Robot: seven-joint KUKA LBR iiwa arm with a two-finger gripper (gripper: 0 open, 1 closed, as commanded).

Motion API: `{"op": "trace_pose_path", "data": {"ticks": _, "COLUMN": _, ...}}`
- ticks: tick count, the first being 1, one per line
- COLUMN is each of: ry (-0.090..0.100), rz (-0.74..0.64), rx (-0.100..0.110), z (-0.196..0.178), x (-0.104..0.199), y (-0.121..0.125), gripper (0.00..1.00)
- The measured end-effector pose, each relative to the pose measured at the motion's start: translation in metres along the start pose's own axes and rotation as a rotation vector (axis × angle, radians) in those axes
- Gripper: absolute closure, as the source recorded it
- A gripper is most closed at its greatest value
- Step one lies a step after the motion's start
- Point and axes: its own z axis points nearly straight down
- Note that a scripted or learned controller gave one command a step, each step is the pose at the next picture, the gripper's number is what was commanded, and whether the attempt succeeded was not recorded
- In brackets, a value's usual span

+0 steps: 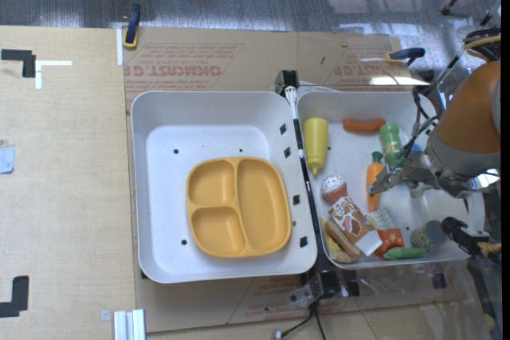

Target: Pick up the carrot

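Two shallow white bins sit side by side on the table [64,171]. At the left bin [151,195], a yellow divided plate [237,205] with three compartments lies flat on the bin floor, near its middle. At the right bin [351,109], the clutter is denser: a yellow bottle [315,142] lies along the left wall, a red sausage [363,124] rests toward the far side, and a green bottle [390,142] lies just right of it.

The carrot [374,181], orange with a green top, lies in the middle of the right bin, pointing roughly toward the near side, just below the green bottle. The arm [474,119] reaches in from the right, its orange band above the wrist, and the end effector [388,177] sits low in the bin right against the carrot's right side. Whether its fingers are apart or together around the carrot cannot be made out, since the dark metal parts blur together there.

Nearer the camera, a small red-and-white can [333,189] stands beside a printed snack box [351,219], with a hot dog bun [339,243] at the near-left corner. A green pepper [406,252] lies along the near wall next to a small red packet [389,239]
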Motion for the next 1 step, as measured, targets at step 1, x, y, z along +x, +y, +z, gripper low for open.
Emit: {"op": "trace_pose_path", "data": {"ticks": 1, "ry": 0.001, "rz": 0.166, "rx": -0.002, "z": 0.0192, "x": 0.006, "y": -0.0027, "gripper": 0.0}}
